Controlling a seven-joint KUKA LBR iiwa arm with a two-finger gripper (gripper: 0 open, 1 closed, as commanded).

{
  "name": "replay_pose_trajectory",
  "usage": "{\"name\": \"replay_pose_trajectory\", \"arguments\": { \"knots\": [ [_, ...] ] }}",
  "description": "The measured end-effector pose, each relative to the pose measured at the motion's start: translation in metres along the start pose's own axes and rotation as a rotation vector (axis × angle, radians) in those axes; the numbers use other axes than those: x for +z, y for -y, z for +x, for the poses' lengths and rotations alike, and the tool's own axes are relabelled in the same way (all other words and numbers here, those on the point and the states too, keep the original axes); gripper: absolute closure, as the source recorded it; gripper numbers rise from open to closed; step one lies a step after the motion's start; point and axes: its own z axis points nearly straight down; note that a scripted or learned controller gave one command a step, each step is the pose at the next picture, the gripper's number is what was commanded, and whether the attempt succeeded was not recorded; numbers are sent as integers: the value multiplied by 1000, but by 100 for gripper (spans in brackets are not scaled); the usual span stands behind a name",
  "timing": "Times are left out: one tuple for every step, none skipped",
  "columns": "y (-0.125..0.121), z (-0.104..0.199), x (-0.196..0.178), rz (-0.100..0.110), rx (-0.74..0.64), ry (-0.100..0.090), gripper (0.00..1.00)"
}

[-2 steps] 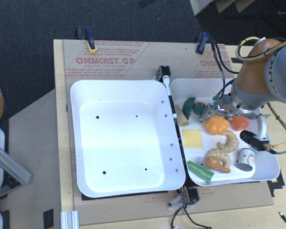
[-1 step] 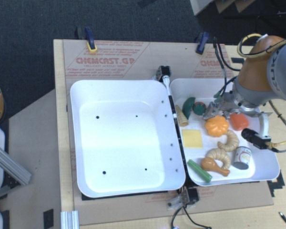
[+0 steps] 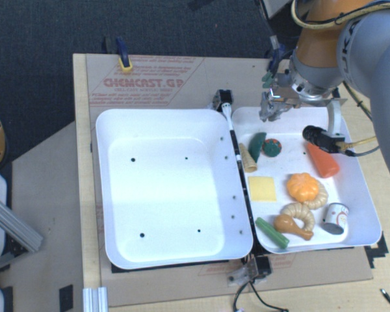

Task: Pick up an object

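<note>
The tool (image 3: 271, 112) hangs over the far edge of the right bin (image 3: 363, 207); whether it is open or closed I cannot tell, and nothing shows in its grip. The toys crowd that bin: pepper (image 3: 271, 147) and cone (image 3: 247, 158) nearest the tool, carrot (image 3: 322, 162), cheese (image 3: 262, 188), orange (image 3: 303, 187), croissant (image 3: 299, 210), can (image 3: 336, 218). The left bin (image 3: 169, 187) has wide bare floor.
</note>
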Motion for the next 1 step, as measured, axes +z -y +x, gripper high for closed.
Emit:
{"name": "replay_pose_trajectory", "arguments": {
  "knots": [
    [-14,59,-139,-7,1,-2,100]
  ]
}}
